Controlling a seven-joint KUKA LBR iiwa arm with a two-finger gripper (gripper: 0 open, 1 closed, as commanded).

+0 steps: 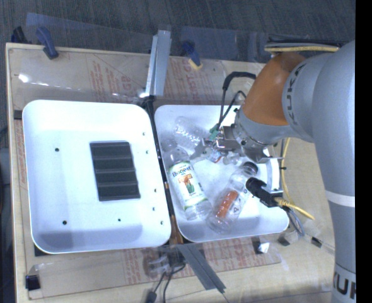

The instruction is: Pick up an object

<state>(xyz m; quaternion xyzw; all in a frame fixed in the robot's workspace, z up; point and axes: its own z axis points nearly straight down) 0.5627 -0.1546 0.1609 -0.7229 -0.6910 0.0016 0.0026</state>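
While the arm (299, 100) leans in from the right of the frame over the right bin (271, 223), the step in hand looks like the reach-and-descend part of a pick: the tool (219, 145) sits low among the clutter in the upper middle of that bin, but nothing can be made out between its tips. Whether the tool is released or clenched I cannot tell, since the wrist hardware and the clear plastic beneath it blur together.

Candidate things lie close by. A clear bottle with a white and green label (187, 187) lies on its side at the lower left of the right bin, just beside the wall shared with the left bin. A second clear bottle with an orange label (227, 204) lies tilted toward the lower middle, and a crumpled transparent bottle (185, 131) rests near the bin's upper left, close to the tool.

My judgement is that the next move calls for settling on one bottle, closing squarely across its body and lifting straight up; smooth round plastic may slip or roll away.

The arm's orange band sits above the wrist at the upper right, the wrist bent downward and to the left. The left bin (44, 122) holds a dark ribbed block (115, 170) at its centre, well apart from the tool.
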